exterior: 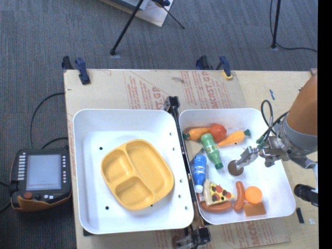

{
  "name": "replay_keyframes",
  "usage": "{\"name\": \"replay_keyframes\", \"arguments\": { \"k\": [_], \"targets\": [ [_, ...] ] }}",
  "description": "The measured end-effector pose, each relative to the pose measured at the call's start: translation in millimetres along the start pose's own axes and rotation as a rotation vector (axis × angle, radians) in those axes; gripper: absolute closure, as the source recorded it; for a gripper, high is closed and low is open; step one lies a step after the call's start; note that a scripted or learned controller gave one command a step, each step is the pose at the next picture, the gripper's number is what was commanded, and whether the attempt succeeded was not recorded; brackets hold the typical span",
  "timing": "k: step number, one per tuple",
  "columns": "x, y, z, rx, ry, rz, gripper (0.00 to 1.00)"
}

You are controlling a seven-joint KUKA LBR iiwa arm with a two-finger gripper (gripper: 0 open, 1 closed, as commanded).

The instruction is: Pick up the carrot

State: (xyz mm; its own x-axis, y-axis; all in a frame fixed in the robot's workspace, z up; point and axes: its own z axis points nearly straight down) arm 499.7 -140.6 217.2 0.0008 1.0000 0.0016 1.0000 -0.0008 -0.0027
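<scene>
i see a grey carpet floor and a brown bench (129,84) with two white bins side by side. blue clamps (82,69) grip the bench's far edge. a black screen box (40,176) sits on the floor to the left.

the left bin (85,201) has a yellow tray (136,174) in it. the tray has three parts.

the right bin (282,191) has toy food in it. there are two carrots at the far side. one carrot (198,133) lies near the middle wall, just beside a red tomato (218,131). the other carrot (234,137) lies to the right of the tomato, with its green end pointing right. a green bottle (211,149) lies below them, tilted. a blue bottle (198,171) lies beside the middle wall. a pizza slice (217,192) sits near the front, on a sausage (215,207). another sausage (239,196) stands next to an orange ball (253,194) and a brown block (254,209).

my arm (306,119) comes in from the right. the gripper (248,156) hangs over the right bin, below the second carrot and apart from it. a small brown round thing (235,167) is right at its tip. i cannot tell how wide the gripper is or if it has hold of that thing. it has no carrot.
</scene>
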Motion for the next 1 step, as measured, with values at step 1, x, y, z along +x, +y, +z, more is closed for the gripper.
{"name": "replay_keyframes", "arguments": {
  "k": [1],
  "targets": [
    [-17.1,94.0,49.4,-0.001,0.000,-0.003,0.00]
  ]
}}
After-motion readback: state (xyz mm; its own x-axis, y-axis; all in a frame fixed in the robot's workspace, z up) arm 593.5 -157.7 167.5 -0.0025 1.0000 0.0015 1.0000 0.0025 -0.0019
